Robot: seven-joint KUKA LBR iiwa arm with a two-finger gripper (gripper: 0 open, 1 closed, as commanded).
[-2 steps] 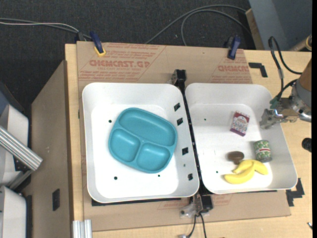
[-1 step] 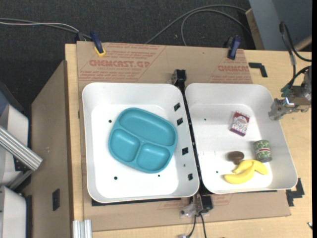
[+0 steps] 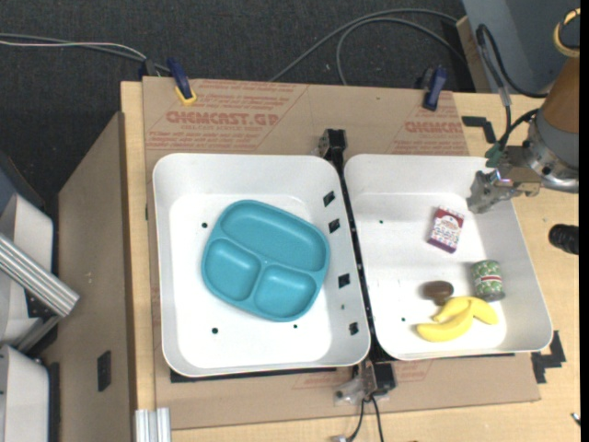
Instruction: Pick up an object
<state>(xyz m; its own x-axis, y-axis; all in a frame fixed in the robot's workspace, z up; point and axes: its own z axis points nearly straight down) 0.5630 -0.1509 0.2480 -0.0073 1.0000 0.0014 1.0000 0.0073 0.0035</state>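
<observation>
Banana (image 3: 456, 319) lying crosswise, ends curving upward

A teal divided plate (image 3: 265, 272) sits in the white left bin (image 3: 175, 247). In the white right bin (image 3: 396, 330) are a yellow banana (image 3: 456, 320), a red-and-purple box (image 3: 446, 229) and a green patterned can (image 3: 488, 280).

Single fixed camera overhead, slanted down, both bins (image 3: 175, 247) framed.

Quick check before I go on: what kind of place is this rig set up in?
Probably a robotics lab test bench, not a kitchen: two white bins sit on a clamped board, cables trail over dark carpet, and the banana looks like a toy.
</observation>
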